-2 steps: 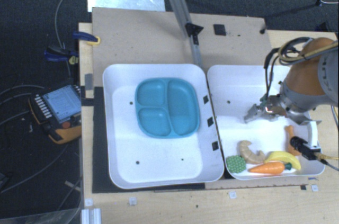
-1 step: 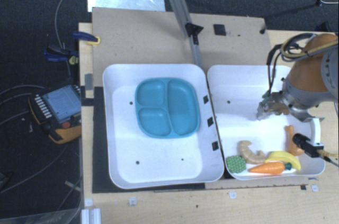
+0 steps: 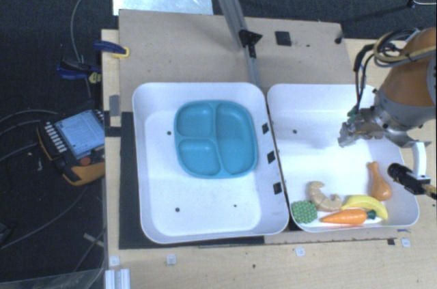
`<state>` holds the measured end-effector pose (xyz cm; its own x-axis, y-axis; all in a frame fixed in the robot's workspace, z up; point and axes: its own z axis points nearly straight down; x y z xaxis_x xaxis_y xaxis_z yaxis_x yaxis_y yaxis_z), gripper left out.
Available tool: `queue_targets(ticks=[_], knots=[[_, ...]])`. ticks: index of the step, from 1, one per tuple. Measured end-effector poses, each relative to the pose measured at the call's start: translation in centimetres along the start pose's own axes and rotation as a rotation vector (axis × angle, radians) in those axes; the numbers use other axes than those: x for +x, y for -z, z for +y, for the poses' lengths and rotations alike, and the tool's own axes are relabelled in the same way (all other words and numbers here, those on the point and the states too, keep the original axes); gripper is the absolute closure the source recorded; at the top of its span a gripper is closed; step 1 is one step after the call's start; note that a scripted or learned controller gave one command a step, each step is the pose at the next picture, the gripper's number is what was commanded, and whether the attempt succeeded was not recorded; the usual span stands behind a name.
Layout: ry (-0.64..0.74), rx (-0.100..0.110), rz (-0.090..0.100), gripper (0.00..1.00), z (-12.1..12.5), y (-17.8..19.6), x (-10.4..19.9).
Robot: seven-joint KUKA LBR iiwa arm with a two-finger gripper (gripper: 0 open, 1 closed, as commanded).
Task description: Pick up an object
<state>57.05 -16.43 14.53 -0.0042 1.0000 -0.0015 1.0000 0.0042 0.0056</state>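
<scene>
Bins first: left bin (image 3: 157, 212) carries just a blue divided plate (image 3: 216, 139); right bin (image 3: 307, 110) has lots of bare floor up top. Gripper (image 3: 354, 132) hovers there, can't tell its finger state. Nothing looks picked yet, I reckon. Toy food's all jammed along the near wall: banana (image 3: 367, 203), carrot (image 3: 345, 216), drumstick (image 3: 378, 181), green piece (image 3: 304, 212).

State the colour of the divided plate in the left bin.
The divided plate is light blue, seen plainly in the camera view from above.
</scene>
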Motion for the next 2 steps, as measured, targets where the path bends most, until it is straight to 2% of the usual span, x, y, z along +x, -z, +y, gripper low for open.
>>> queue_targets(ticks=[2], knots=[[0.0, -0.001, 0.0, 1.0, 0.2, 9.0, -0.2]])
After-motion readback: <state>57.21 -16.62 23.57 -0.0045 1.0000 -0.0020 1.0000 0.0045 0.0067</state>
